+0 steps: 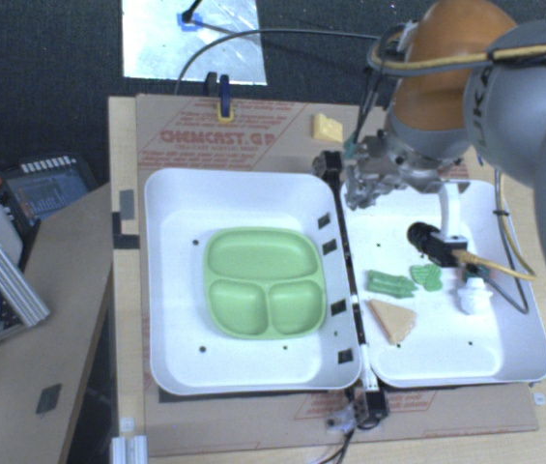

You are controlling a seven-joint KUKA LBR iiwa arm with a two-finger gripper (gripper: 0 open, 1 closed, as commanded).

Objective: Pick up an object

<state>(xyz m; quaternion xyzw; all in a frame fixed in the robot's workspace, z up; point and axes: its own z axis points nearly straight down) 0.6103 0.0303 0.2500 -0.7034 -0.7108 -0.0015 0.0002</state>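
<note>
Green scraps and a tan wedge lie toward six o'clock in the three o'clock bin. The gripper hangs at its eleven o'clock corner; I cannot tell its state. Descending here, I'd likely strike the wall and grab nothing.

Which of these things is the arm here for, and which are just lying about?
For the job: gripper; green stick, green chunk and tan wedge in the right bin; green divided plate in the left bin.
Lying about: yellow block on the cardboard; clamp; control box.
</note>
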